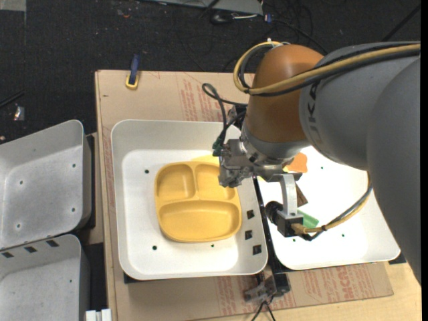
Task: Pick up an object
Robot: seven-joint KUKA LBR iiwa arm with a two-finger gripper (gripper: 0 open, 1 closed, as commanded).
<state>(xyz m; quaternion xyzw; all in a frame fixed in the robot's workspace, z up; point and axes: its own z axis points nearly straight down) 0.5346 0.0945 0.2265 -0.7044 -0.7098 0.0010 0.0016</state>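
A yellow divided tray [194, 202] lies flat in the left white bin [134, 199]. My gripper [229, 174] hangs over the tray's upper right corner, next to the wall between the bins. The wrist body hides the fingertips. In the right bin [348, 246], partly under the arm, lie an orange piece [299, 163], a small green block [309, 218] and a brown piece [299, 196].
The grey arm with its orange band [287, 99] covers most of the right bin. Both bins rest on a cardboard sheet [167, 95]. Grey perforated panels [40, 179] stand at the left. A blue-and-yellow clip [134, 72] sits at the cardboard's back edge.
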